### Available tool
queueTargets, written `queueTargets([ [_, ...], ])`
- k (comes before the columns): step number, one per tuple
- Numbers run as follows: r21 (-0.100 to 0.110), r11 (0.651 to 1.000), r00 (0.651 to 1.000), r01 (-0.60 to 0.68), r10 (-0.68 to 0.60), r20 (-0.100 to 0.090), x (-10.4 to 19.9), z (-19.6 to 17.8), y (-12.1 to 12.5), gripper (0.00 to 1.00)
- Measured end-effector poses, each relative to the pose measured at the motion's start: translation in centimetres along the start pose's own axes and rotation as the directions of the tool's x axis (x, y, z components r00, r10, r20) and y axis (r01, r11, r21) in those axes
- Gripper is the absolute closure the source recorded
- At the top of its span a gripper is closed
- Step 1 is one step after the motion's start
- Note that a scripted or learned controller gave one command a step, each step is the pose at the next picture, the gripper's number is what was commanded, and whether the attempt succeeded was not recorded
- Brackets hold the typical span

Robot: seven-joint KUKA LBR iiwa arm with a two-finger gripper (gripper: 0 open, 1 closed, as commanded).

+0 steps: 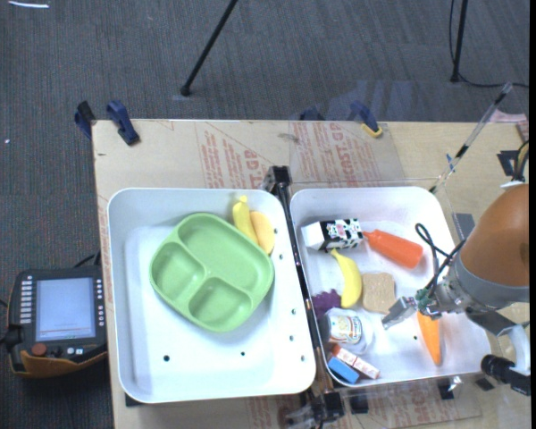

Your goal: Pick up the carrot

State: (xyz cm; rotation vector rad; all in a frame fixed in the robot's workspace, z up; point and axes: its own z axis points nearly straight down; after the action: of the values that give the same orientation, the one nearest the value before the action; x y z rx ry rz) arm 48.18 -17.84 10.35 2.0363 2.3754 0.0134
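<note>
1. Low in the right bin (429, 199), toward the lower right of the frame, we see the jaws (417, 309) just above the top end of the carrot (431, 338); one metal finger sticks out to the left, and we cannot tell whether the jaws are spread or pressed together.
2. We see the carrot lying on the bin floor, orange, its length running up and down the frame, right under the jaws and near the bin's lower right corner. We cannot tell whether the jaws touch it.
3. Behind the jaws we see the grey wrist and the orange band of the arm (509, 239) coming in from the right edge.
4. Left of the jaws we see a tan slice of bread (378, 290), and beside it a yellow banana (347, 276), the two touching or nearly so.
5. Above those, a black-and-white carton (338, 232) lies near the bin's upper left, with an orange bottle (395, 248) just to its right.
6. Below the banana sits a round white cup (346, 328), and below that a small red, white and blue package (350, 364) by the lower wall.
7. Across the divider, the left bin (129, 329) holds a green three-part plate (212, 271), with a second banana (244, 222) and a pale orange piece at its upper right rim.
8. Both bins rest on the cardboard-covered counter (196, 150); a handheld screen unit (61, 315) lies on the floor at the frame's left.
</note>
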Motion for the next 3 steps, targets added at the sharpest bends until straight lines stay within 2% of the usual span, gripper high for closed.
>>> queueTargets([
  [1, 0.018, 1.0, 1.0, -0.005, 0.005, -0.008, 0.1, -0.2, -0.5, 1.0],
  [2, 0.013, 0.999, 0.999, -0.038, 0.038, -0.006, 7.0, -7.7, 0.8, 1.0],
  [3, 0.021, 0.999, 0.999, -0.04, 0.04, -0.007, 6.9, -8.3, 0.7, 1.0],
])
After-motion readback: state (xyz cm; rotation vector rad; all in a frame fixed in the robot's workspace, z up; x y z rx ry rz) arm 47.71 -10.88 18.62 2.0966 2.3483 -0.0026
